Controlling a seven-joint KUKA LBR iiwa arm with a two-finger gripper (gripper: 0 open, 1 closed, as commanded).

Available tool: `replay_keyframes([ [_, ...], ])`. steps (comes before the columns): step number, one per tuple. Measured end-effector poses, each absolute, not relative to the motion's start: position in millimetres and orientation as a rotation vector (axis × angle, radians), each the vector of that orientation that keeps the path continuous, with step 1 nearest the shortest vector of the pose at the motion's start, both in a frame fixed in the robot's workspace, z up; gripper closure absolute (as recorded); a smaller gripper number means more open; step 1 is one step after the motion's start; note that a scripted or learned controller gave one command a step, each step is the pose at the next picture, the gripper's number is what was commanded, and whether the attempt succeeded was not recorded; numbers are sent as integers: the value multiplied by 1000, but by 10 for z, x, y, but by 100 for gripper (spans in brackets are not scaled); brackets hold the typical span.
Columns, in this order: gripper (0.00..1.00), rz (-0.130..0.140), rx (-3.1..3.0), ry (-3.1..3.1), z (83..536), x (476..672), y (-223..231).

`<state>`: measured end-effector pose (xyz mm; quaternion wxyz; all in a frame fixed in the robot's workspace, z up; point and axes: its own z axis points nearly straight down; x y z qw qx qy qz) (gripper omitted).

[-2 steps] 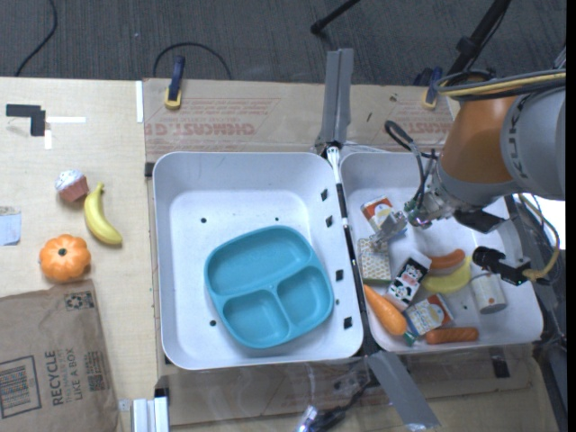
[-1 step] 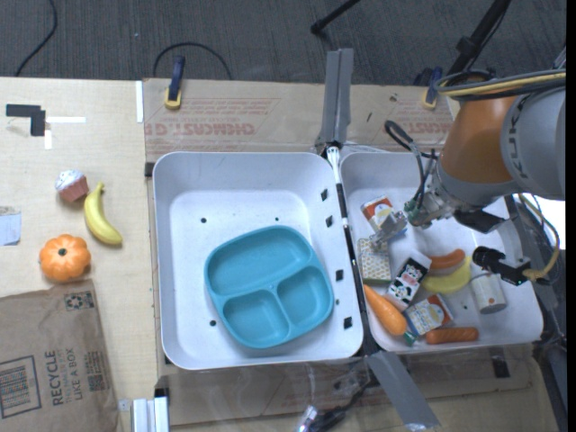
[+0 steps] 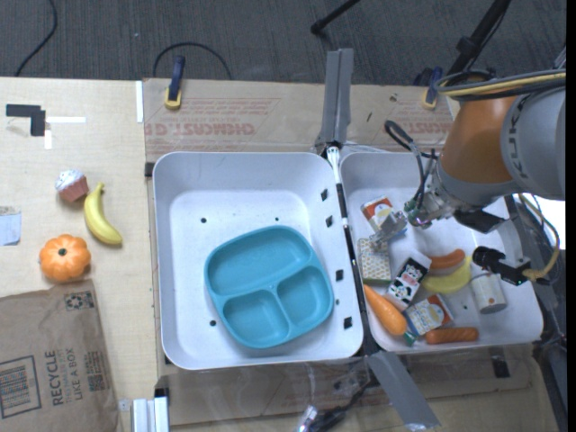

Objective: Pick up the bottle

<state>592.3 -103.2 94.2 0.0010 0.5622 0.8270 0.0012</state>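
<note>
In the right bin (image 3: 531, 324), a small pale cylinder (image 3: 490, 293) lies near the right wall; it is the most bottle-like thing here, though too small to be sure. My gripper (image 3: 391, 227) hangs low over the bin's left part, just below a red and white carton (image 3: 378, 211) and above a tan waffle piece (image 3: 373, 259). It is well to the left of the pale cylinder. I see nothing held in it.
Also in the right bin are a black and white carton (image 3: 409, 281), a carrot (image 3: 385, 311), a banana (image 3: 447, 280) and two sausages (image 3: 447, 261). A blue divided plate (image 3: 270, 286) lies in the left bin (image 3: 180, 241). Toy food (image 3: 65, 257) sits on the bench at the left.
</note>
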Motion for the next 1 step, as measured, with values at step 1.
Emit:
replay_keyframes([
  [1,0,4,1765,2596,942,5923,-1032],
])
